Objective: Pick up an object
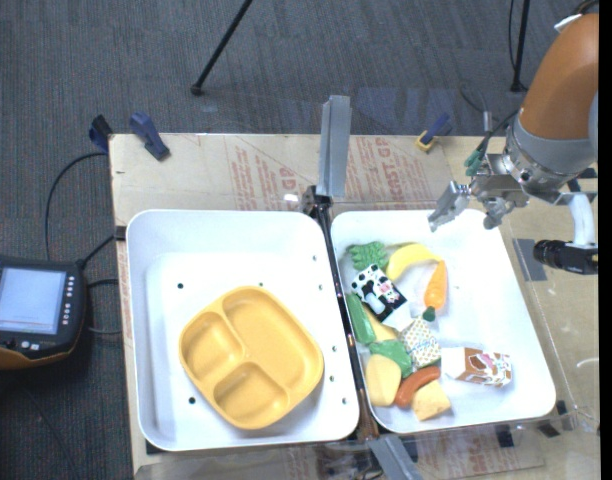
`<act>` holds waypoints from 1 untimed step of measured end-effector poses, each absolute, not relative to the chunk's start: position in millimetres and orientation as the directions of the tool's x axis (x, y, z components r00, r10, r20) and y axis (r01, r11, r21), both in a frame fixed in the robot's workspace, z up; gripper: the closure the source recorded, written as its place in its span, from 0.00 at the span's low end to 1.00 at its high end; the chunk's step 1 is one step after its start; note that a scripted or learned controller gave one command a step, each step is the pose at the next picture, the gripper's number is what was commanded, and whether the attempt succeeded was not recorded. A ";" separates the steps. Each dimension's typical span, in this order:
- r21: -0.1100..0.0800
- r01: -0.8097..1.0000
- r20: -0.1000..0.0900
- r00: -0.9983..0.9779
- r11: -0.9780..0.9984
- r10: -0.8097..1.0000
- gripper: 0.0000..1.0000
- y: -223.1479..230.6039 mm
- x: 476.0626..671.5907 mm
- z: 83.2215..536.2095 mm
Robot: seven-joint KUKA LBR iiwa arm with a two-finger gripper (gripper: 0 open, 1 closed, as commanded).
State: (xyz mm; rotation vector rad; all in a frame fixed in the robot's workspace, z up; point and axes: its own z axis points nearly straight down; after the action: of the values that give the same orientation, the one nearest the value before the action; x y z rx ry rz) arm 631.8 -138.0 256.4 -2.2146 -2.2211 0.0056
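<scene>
Carpeted lab, bench with two bins | gripper (474, 204) hangs spread wide, holding nothing, above right bin's (516, 298) far rim | your target toys crowd its near-left; carrot (437, 284) closest | risk: tight clutter; fingers could snag neighbours

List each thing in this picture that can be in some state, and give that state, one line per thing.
gripper: open, holding nothing, above the right bin's far edge
yellow divided plate: lying flat in the left bin, nothing in its compartments
small carton: lying on its side in the right bin
toy carrot: lying beside the banana
handheld screen: lit
</scene>
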 end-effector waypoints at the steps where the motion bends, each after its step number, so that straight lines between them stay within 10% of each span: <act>1: -0.019 0.999 0.003 0.034 -0.034 0.999 0.00 -135.0 613.8 115.4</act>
State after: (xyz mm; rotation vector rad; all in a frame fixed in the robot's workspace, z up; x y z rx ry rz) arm 613.8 -135.0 115.4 -2.2471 -2.1726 0.0176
